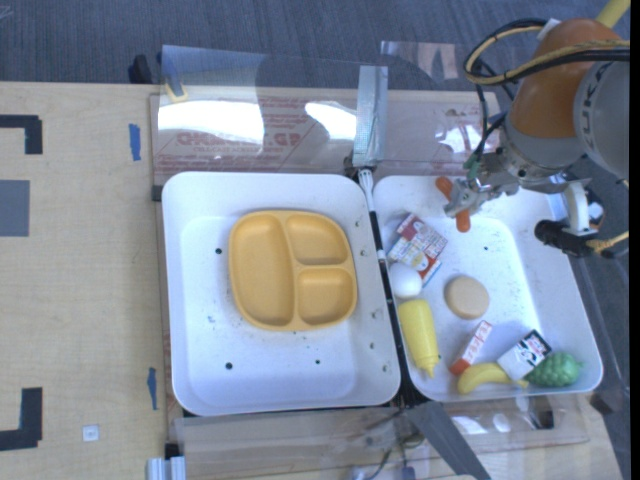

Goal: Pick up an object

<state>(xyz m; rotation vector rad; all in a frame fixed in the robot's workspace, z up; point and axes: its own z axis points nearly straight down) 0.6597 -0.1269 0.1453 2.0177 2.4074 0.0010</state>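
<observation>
You have two shallow white bins side by side on the bench: the left bin [190, 368] carries a yellow divided plate [293, 268] with three compartments, lying flat near its middle, and the right bin [505, 258] carries all the small things. The arm [560, 108] comes in from the right, grey with its orange band, and its gripper [468, 196] sits over the far part of the right bin. A small orange piece, carrot-like [462, 220], shows right at the fingertips, with a second orange bit [443, 183] just beside it toward the far wall; the view is too coarse to say whether the fingers are closed on it or merely next to it, so you cannot tell their opening. Going down in size among the loose things: a yellow squeeze bottle [420, 334] lies along the bin's left wall, a red and white packet [418, 244] lies above it with print too small to read, a round tan disc [466, 297] sits near the middle, and a green bumpy toy [555, 369] rests in the near right corner. Just left of it you see a black and white carton [527, 353], its markings unreadable, a yellow banana [484, 375], a slim red and white tube [476, 345] tilted against it, and a white egg [405, 283] touching the bottle's top.
</observation>
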